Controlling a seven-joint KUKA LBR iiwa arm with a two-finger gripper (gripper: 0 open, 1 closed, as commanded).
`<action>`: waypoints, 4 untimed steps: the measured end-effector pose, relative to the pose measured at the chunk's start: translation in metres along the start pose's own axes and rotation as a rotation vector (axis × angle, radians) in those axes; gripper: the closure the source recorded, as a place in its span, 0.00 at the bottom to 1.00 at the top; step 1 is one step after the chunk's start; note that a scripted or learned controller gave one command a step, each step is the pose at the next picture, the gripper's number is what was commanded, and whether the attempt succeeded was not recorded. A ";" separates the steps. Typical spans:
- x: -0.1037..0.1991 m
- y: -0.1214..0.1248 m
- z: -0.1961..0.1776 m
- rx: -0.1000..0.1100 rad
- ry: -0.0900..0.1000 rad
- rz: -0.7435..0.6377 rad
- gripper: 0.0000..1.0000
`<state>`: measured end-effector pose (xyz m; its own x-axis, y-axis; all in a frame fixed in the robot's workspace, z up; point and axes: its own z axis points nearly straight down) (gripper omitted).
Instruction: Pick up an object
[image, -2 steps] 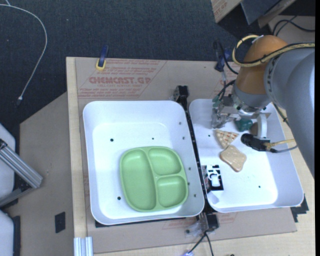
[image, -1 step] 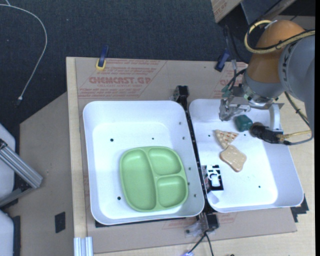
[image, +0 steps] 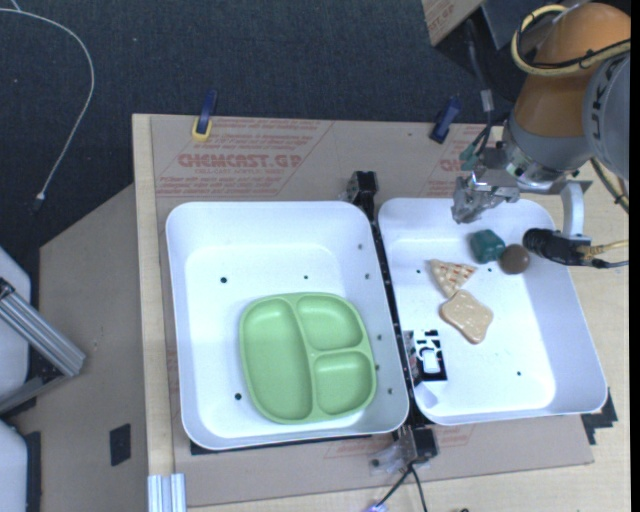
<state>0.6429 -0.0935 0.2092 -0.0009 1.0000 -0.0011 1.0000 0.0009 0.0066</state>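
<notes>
My gripper (image: 468, 207) hangs over the back left part of the right bin (image: 500, 390), with nothing seen between its fingers. Just to its right lies a small teal block (image: 487, 244), and beside that a brown round piece (image: 514, 260). Nearer the bin's middle sit a tan waffle-like wedge (image: 450, 273) and a pale toast-shaped slice (image: 467, 317). The gripper stands apart from all of them, up and left of the teal block.
The left bin (image: 200, 250) holds a green divided plate (image: 306, 356). A black-and-white tag (image: 428, 355) sits on the rim between the bins. Blue clamps (image: 204, 117) (image: 444, 120) hold the cardboard at the back edge.
</notes>
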 end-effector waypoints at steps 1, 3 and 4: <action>0.039 -0.027 -0.011 0.008 0.003 -0.003 1.00; 0.126 -0.078 -0.007 0.011 0.003 -0.004 1.00; 0.179 -0.097 -0.004 0.011 0.003 -0.005 1.00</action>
